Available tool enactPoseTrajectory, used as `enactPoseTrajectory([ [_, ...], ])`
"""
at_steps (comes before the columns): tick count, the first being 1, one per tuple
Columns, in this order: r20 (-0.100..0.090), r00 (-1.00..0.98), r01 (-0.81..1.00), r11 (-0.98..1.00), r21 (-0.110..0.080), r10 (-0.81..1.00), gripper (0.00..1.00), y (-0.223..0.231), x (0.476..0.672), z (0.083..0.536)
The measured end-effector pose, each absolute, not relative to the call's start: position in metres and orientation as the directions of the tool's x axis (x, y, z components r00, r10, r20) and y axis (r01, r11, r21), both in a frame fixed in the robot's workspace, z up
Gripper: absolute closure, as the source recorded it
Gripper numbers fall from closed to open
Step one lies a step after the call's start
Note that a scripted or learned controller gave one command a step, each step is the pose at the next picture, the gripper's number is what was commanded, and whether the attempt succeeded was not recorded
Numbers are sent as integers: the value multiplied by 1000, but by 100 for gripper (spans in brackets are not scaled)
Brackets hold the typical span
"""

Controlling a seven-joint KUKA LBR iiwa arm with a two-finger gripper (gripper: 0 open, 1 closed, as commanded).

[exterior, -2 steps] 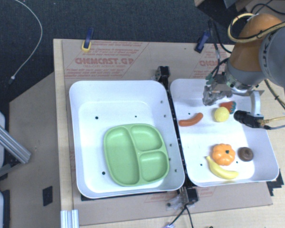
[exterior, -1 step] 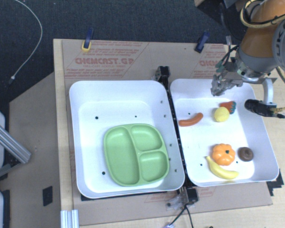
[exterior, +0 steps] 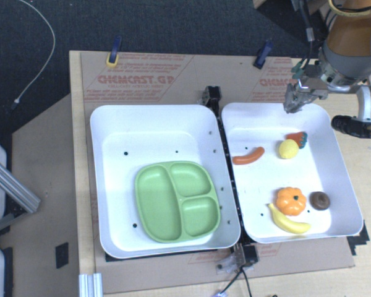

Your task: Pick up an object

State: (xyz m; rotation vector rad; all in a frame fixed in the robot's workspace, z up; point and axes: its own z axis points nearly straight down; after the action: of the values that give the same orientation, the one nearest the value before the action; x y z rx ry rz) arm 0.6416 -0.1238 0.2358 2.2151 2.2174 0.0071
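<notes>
Toy foods lying in the right bin (exterior: 340, 166) at frame right, sausage (exterior: 248, 156), lemon (exterior: 288, 149), pumpkin (exterior: 290, 201), banana (exterior: 289, 221), gripper (exterior: 295, 106) hovering over its upper rim, green tray (exterior: 176, 200) sitting in the left bin (exterior: 111, 166).

End effector (exterior: 295, 103) above right bin (exterior: 340, 166) rim, near lemon (exterior: 288, 149), sausage (exterior: 248, 156), pumpkin (exterior: 290, 201), banana (exterior: 289, 222).

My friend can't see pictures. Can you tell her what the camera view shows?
A robot gripper hangs over the far edge of the right bin, which holds a sausage, lemon, pumpkin, banana and brown donut. The left bin holds a green divided plate.
</notes>
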Motion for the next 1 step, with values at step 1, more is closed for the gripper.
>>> enactPoseTrajectory([
  [1,3,-5,1000,5,-3,1000,100,-70,633,224],
])
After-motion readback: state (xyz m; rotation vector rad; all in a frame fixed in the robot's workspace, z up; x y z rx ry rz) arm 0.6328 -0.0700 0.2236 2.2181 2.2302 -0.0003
